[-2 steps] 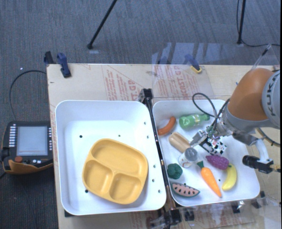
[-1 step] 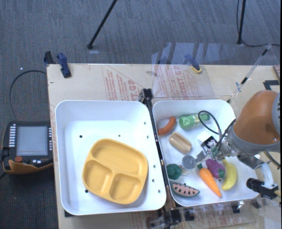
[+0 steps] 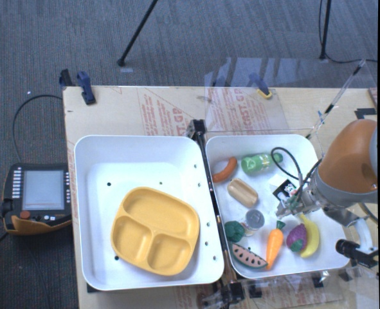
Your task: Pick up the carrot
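**Gripper hovering just above the carrot's leafy end**

Reaching in from the right over the right bin (image 3: 305,148), with the gripper (image 3: 289,206) hanging low near the bin's middle. Impossible to tell from this view how its tips are standing, or whether touching anything; too small and dark against the cables.

Lying in the right bin's near half: the carrot (image 3: 274,246), long axis running nearly straight toward and away from the camera, tilted slightly. Green top pointing up toward the gripper, orange tip pointing down toward the near rim. Sitting just below and slightly left of the gripper, green end closest to it.

Resting around it: watermelon slice (image 3: 248,255) just left, purple fruit (image 3: 297,237) and banana (image 3: 312,235) just right, a small grey can (image 3: 254,219) up and left. Farther back, a bread roll (image 3: 242,192), a sausage (image 3: 225,169) and a green can (image 3: 256,163).

Sitting in the left bin (image 3: 93,172), a yellow divided plate (image 3: 155,230).
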Robot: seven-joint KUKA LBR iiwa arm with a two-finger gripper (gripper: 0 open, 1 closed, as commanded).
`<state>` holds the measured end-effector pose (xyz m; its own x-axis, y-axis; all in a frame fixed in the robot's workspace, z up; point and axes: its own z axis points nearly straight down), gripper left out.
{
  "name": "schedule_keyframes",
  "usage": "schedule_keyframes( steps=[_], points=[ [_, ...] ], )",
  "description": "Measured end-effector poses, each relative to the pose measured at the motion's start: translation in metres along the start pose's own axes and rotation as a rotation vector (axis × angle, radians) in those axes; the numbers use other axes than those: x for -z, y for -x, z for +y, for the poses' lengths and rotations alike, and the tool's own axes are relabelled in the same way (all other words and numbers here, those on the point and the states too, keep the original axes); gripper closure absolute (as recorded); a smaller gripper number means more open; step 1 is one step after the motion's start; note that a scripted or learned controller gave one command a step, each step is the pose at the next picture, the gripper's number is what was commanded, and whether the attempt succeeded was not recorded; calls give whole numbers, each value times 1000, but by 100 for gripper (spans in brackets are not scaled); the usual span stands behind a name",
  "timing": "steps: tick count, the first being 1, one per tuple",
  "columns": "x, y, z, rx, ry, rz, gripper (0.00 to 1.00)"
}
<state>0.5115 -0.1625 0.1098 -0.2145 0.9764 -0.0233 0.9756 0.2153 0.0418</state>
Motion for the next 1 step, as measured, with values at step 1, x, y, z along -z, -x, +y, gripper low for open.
schedule_keyframes(
  steps=[1],
  points=[
    [-1, 0, -1, 0, -2, 1, 0]
  ],
)
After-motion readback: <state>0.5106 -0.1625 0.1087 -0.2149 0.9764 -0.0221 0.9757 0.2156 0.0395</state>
